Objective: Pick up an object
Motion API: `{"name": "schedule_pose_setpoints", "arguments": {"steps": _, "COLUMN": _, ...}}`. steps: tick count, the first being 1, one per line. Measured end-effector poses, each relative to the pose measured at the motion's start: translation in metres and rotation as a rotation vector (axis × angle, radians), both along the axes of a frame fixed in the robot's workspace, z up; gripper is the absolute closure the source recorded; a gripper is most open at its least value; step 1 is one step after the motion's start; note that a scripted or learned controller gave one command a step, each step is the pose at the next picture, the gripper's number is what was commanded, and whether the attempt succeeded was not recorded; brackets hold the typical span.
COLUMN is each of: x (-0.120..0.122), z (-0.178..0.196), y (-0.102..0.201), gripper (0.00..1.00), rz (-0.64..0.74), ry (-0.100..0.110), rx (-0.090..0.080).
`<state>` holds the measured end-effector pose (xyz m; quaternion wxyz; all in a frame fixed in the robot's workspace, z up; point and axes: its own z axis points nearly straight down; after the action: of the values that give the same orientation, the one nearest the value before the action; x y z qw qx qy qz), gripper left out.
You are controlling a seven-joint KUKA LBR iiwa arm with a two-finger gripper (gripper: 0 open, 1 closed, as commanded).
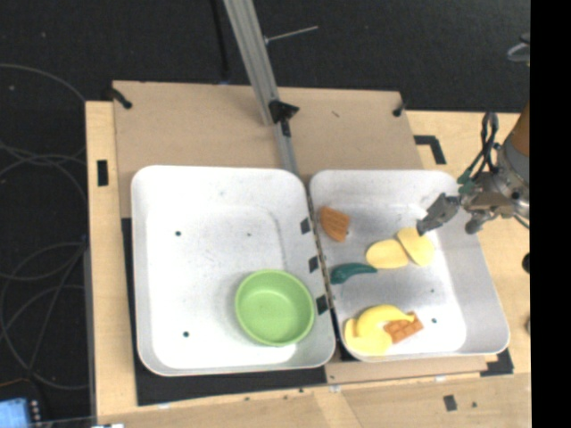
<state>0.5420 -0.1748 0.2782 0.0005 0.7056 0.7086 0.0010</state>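
The tan surface [107,239] carries two shallow white bins touching side by side, the left bin [178,194] and the right bin [468,315].

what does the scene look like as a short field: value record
left bin: green bowl, near its front right corner
right bin: orange piece, teal tool, two pale yellow pieces, yellow item with an orange piece on it
end effector: over right bin's far right part, beside the pale yellow pieces
holding: nothing seen
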Motion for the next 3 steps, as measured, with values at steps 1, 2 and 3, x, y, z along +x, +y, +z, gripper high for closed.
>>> {"name": "schedule_pose_setpoints", "arguments": {"steps": 1, "x": 0.000, "z": 0.000, "y": 0.000, "gripper": 0.00, "rz": -0.001, "ry": 0.000, "rx": 0.000}}
{"name": "schedule_pose_setpoints", "arguments": {"steps": 2, "x": 0.005, "z": -0.044, "y": 0.003, "gripper": 0.00, "rz": -0.005, "ry": 0.005, "rx": -0.002}}
{"name": "schedule_pose_setpoints", "arguments": {"steps": 3, "x": 0.001, "z": -0.086, "y": -0.002, "gripper": 0.00, "rz": -0.005, "ry": 0.003, "rx": -0.002}}
